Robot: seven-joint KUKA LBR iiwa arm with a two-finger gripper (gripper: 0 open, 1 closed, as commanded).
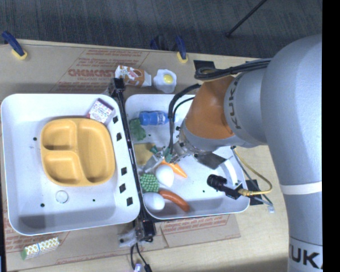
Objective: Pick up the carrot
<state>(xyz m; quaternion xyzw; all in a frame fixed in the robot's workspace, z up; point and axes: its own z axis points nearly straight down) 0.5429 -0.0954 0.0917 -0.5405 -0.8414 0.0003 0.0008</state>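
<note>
The gripper [165,159] sits low in the right bin [215,205], its fingers clamped on the small orange carrot [175,169], mid-bin near the left wall. Crowding it are a smooth white egg [165,177], bumpy green peas [149,182] and a glossy sausage [174,200] along the front edge; bare floor lies rightward.

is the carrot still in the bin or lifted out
In the bin. The carrot lies on the floor of the right bin, beside a white egg, with the tool right at its green end.
</note>
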